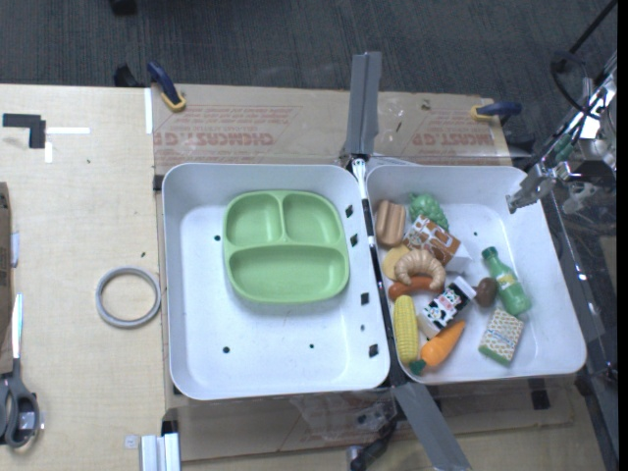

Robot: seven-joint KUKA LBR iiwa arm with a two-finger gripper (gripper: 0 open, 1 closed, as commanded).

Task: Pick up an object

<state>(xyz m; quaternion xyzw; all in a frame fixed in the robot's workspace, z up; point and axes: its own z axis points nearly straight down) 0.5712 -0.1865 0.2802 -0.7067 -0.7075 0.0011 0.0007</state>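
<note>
Two shallow white bins sit side by side on the bench. The left bin (pixel 196 341) holds a green divided plate (pixel 287 245). The right bin (pixel 549 263) carries a pile of toy food toward its left wall, well apart from the gripper (pixel 535 186) at the bin's upper right edge; I cannot tell how the claw stands.

In the pile lie a corn cob (pixel 404 328), a green bottle (pixel 506 283), a croissant (pixel 420 264), a carrot (pixel 442 344), a small carton (pixel 501 337) and a cow-print box (pixel 443 308).

These look light, stiff and probably smooth plastic. The bottle likely rolls and slips, so take it across its body. It and the carton lie slightly apart from the pile, the easiest picks.
</note>
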